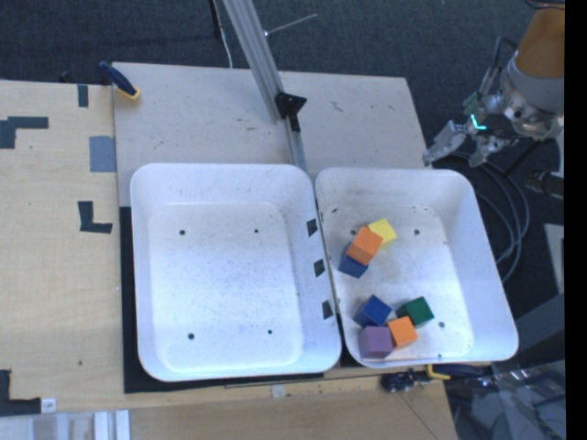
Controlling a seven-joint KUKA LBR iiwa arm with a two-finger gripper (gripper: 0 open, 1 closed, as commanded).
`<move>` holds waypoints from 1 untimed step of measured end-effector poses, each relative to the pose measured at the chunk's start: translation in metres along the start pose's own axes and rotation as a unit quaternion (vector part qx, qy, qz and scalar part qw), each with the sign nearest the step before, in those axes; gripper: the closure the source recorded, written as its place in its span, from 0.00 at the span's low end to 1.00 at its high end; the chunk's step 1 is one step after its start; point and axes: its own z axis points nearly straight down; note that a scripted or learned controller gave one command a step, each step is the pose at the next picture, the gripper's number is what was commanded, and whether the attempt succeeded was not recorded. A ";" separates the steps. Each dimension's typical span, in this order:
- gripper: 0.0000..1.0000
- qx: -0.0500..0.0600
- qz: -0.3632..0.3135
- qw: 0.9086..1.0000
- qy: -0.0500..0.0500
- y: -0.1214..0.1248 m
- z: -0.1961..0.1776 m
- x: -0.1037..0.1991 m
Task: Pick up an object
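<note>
Orange block – in right bin, well apart, down-left of gripper parked outside bin's top-right corner; fingers spread, nothing between them.

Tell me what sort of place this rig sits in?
Likely a robotics lab bench: two white bins on a plywood board, small colored blocks in the right one, and the gripper beside loose cables.
</note>
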 end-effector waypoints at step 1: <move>0.00 -0.002 -0.001 1.000 -0.001 0.001 -0.003 0.000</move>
